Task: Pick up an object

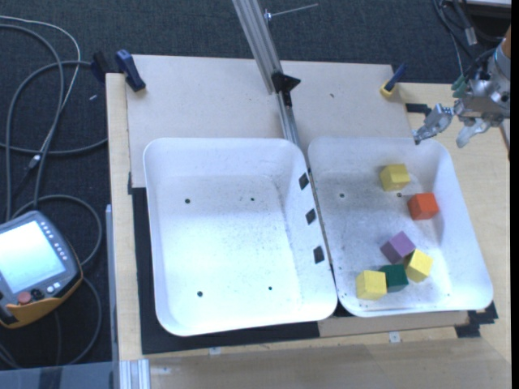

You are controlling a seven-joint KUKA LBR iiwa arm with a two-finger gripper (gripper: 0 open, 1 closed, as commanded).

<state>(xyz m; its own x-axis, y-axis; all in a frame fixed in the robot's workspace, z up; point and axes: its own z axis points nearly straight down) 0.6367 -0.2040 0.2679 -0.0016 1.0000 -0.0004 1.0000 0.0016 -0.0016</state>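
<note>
Approach is the step in hand, by my reading: the gripper (445, 130) hangs at the upper right corner of the right bin (458, 186), above its rim and well apart from every block, with its two fingers spread wide and nothing between them. All the candidates lie in that right bin. A yellow cube (394, 177) sits nearest the claw, in the upper part of the bin, and an orange cube (422, 206) lies just below and to the right of it, close but apart. Lower down, near the front wall, four blocks crowd together: a purple cube (398, 246), a second yellow cube (419, 265) just beside it, a green cube (395, 277) tucked between, and a third yellow cube (371, 284) touching or nearly touching the green one. The left bin (162, 217) carries only dark specks. The next move, as I judge it, calls for the arm to travel inward over the bin and descend on one block with the fingers straddling it; the upper yellow cube looks the easiest choice, since it stands alone with room on each side, while the clustered four leave little space for a finger to slip in. No brand, label or writing can be read anywhere; the screen of the handheld pendant (32, 270) at the left edge is a pale blur.
</note>
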